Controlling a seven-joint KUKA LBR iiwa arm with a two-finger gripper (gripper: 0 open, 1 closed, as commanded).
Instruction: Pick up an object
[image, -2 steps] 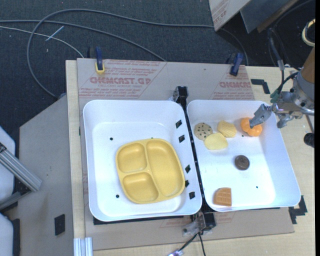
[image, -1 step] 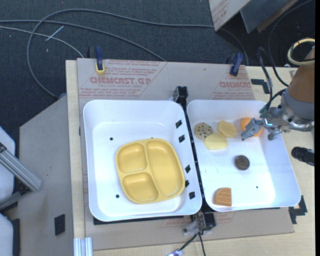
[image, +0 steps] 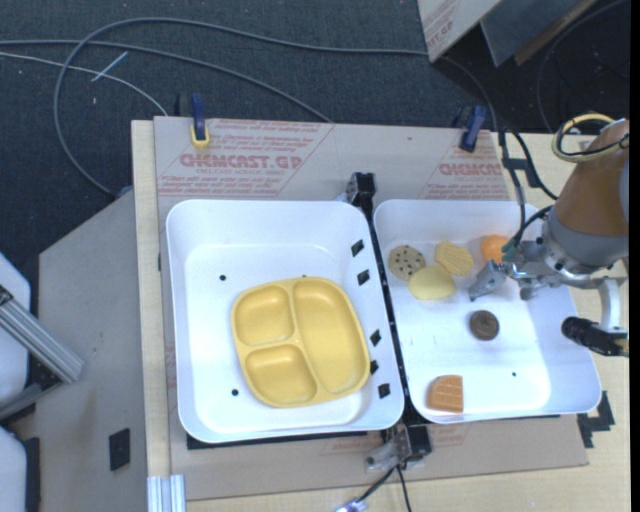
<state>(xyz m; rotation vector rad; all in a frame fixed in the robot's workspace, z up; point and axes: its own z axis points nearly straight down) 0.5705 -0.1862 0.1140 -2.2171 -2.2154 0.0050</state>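
Note:
The right bin (image: 535, 370) holds several small food items. A speckled round cookie (image: 405, 262) lies at the back left, with a ridged yellow piece (image: 455, 258) beside it and a pale yellow lump (image: 432, 286) just in front. An orange ball (image: 492, 246) sits at the back, partly behind the wrist. A brown disc (image: 484, 325) lies mid-bin and an orange-tan slice (image: 446, 393) lies near the front rim. My gripper (image: 487, 283) hangs low between the yellow lump and the brown disc, right of the lump. Nothing shows in its grasp.
The left bin (image: 190, 300) carries a yellow three-compartment plate (image: 298, 340). A black divider with clips (image: 375, 290) runs between the bins. The arm (image: 590, 215) and a black fitting (image: 595, 335) cover the right bin's right side. Cables lie on the floor behind.

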